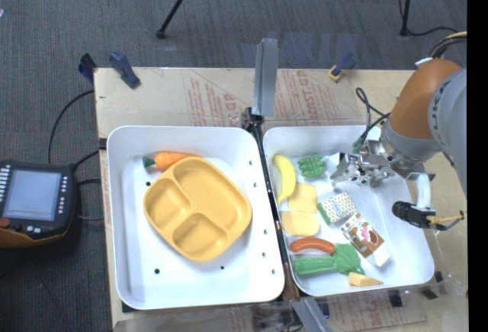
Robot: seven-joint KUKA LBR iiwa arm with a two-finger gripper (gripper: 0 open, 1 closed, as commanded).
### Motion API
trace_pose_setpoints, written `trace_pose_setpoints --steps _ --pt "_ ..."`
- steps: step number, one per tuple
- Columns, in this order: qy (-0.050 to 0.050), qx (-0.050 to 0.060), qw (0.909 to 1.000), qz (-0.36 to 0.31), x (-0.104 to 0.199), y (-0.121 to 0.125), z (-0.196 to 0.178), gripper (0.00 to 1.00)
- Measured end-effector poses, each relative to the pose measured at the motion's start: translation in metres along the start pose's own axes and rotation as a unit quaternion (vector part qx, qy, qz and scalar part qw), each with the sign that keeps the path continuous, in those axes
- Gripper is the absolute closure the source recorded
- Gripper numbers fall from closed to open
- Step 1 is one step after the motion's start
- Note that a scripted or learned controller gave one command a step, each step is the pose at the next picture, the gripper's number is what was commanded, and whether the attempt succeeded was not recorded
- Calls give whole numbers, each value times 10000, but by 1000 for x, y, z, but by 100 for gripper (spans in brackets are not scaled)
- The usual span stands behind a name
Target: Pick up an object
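My gripper [352, 170] hangs low over the upper middle of the right bin [412, 246], reaching in from the right under the orange wrist band. Just left of it lie a small green toy [310, 166] and a yellow banana [284, 175]. Below it sit a patterned pack [338, 207] and a picture box [366, 238]. Pale yellow cheese pieces [300, 210], a red sausage [312, 246], a green vegetable [329, 261] and a yellow wedge [364, 279] fill the bin's lower left. I see nothing between the fingers.
The left bin [126, 246] holds a yellow divided plate [197, 207] and an orange carrot [168, 159] by its upper rim. A grey post [265, 82] stands behind the seam between bins. A handheld pendant [34, 201] lies on the floor at far left.
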State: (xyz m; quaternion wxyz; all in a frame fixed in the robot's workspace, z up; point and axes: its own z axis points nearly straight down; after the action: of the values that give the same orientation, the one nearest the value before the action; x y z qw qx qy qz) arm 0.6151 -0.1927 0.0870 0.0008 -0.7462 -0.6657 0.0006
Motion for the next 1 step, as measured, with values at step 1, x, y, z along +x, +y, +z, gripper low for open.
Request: trace_pose_setpoints --steps 1 --pt "0 7 9978 -669 54 22 -1 0"
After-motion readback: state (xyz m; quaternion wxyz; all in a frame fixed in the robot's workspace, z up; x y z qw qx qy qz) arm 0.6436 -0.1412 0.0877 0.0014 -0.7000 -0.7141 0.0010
